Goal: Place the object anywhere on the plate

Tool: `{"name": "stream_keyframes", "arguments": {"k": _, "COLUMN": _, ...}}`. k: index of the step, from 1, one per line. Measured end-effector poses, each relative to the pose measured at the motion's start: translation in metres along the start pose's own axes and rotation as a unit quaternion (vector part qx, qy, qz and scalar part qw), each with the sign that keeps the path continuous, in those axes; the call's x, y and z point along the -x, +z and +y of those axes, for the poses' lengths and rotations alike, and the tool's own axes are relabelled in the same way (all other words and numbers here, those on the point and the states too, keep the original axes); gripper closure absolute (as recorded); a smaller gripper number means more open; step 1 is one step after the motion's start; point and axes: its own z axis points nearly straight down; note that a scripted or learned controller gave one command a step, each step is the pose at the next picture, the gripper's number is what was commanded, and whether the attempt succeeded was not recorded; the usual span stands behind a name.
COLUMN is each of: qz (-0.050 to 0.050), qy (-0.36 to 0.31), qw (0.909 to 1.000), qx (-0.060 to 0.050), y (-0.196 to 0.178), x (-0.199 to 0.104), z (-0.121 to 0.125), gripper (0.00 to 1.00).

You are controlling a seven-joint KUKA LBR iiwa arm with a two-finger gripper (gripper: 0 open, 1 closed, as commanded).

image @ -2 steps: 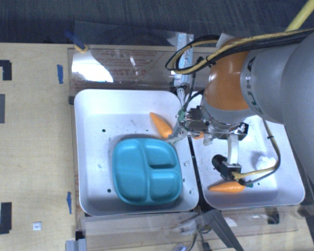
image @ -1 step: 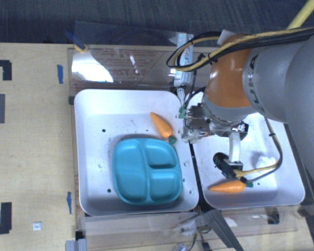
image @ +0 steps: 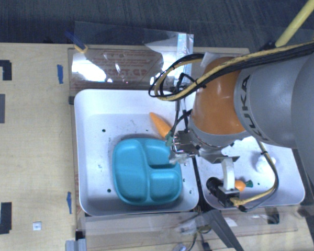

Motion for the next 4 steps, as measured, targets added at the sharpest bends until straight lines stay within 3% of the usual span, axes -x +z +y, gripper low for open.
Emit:
{"name": "stream_keyframes", "arguments": {"k": 1, "qz": 0.0, "qy": -0.059, "qw": 0.9982, "qx": 0.0, "y": 0.019, "x": 0.03, "z": -0.008, "gripper": 1.0}}
{"name": "stream_keyframes", "arguments": {"k": 2, "qz": 0.0, "qy": -0.195, "qw": 0.9807, "qx": 0.0, "y": 0.029, "x": -0.008, "z": -0.007, "gripper": 1.0}}
{"name": "stream_keyframes", "arguments": {"k": 3, "qz": -0.001, "qy": -0.378, "qw": 0.9257, "qx": 0.001, "y": 0.018, "x": 0.015, "z": -0.007, "gripper": 1.0}}
{"name": "stream_keyframes", "arguments": {"k": 4, "qz": -0.001, "qy": -0.379, "qw": 0.9256, "qx": 0.001, "y": 0.018, "x": 0.015, "z": -0.007, "gripper": 0.0}}
